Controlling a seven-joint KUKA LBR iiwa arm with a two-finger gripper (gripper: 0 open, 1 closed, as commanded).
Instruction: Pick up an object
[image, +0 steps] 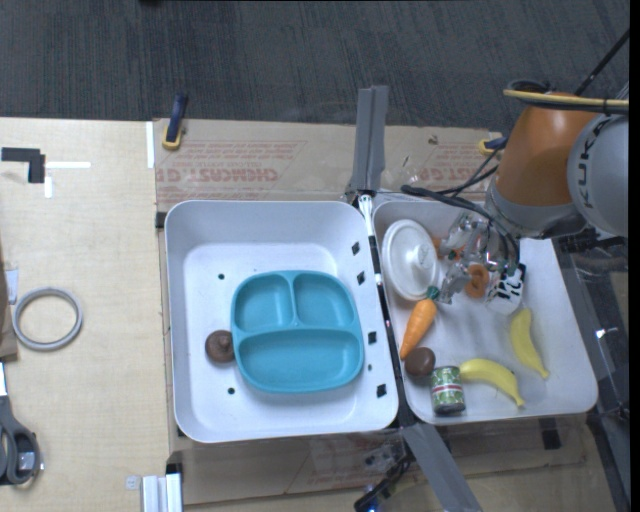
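**End effector hangs over right bin, carrot just to its near-left**

The arm (560, 150) reaches in from the right, its end effector (472, 262) low over the far part of the right bin (570, 390). Whether its fingers stand apart or together cannot be told; glare and clutter hide them, and nothing can be seen clamped between them. The likeliest pick, the carrot (419, 325), lies just to the near-left of the end effector, its long axis slanting from the green top at far right down to the tip at near left. A white lid (408, 258) sits close on the left, almost touching the carrot's top. Further toward the near edge lie a brown ball (420, 361), a can (448, 390) and two bananas (494, 377) (526, 342). The left bin (190, 330) holds a blue tray (297, 331) and another brown ball (219, 346). A short move near-left would likely bring the end effector over the carrot, squared across that slant.
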